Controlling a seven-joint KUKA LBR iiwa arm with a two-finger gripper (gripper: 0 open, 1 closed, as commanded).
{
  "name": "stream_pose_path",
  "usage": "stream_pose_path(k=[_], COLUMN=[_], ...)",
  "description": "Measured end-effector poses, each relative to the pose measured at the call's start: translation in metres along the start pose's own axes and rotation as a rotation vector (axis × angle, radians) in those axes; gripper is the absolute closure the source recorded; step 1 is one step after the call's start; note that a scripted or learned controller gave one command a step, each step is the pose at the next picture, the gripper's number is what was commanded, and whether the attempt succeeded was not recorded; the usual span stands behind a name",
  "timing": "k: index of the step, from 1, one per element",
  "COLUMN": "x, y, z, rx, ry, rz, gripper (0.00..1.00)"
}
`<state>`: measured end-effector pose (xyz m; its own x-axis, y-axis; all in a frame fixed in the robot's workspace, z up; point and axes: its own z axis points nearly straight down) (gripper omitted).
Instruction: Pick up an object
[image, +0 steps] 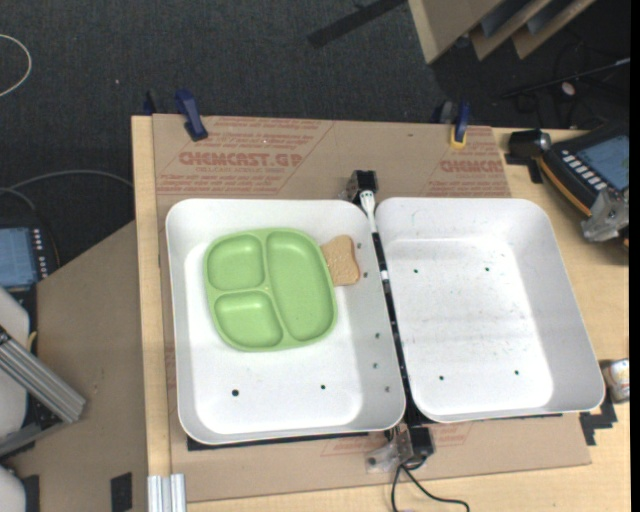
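The hand's grip could not be told. A green plate (270, 290) lay in the left bin (200, 400), a tan wafer (342, 260) touching its right rim.

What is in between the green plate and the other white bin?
In the camera view, a small tan piece like a slice of bread lies beside the green plate, touching its right edge. Past it come the left bin's bare floor and rim, then the right bin.
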<state>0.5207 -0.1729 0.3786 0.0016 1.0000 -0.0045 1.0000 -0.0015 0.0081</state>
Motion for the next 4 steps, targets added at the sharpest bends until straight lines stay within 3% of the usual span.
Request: stream_pose_path(k=[1,2,3,4], x=[-0.015,0.039,0.076,0.013], y=[0.009,-0.044,-0.043,-0.011], z=[-0.167,-0.034,0.055,-0.038], rx=[-0.014,0.024,0.019,-0.005], ry=[-0.004,0.010,0.008,-0.002], rz=[-0.002,-0.004,-0.005,0.003], gripper=[1.00,1.00,1.00,1.00])
